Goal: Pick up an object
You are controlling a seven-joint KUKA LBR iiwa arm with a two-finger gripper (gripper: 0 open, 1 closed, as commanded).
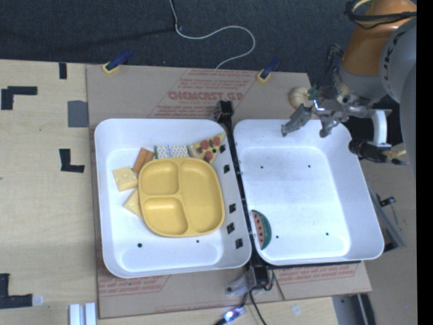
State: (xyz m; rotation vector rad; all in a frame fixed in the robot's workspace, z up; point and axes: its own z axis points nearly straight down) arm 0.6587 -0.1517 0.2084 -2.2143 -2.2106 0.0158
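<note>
My gripper (309, 125) hangs over the far edge of the right bin (352, 181), its two grey fingers spread apart with nothing between them. A watermelon slice toy (261, 227) lies against the near left wall of the right bin. In the left bin (108, 181) a yellow divided plate (181, 196) sits in the middle. Around the plate lie a cracker-like square (124, 178), an orange-brown piece (142, 159), a patterned strip (170, 152) and a pizza slice toy (209, 145). A yellow wedge (132, 204) pokes out from under the plate's left side.
The bins rest on a cardboard sheet (196, 93) held by blue and yellow clamps (118, 61). A white cable (216, 36) loops across the dark floor behind. A black divider with clips (233, 202) runs between the bins. The arm's orange wrist (375, 26) stands at the upper right.
</note>
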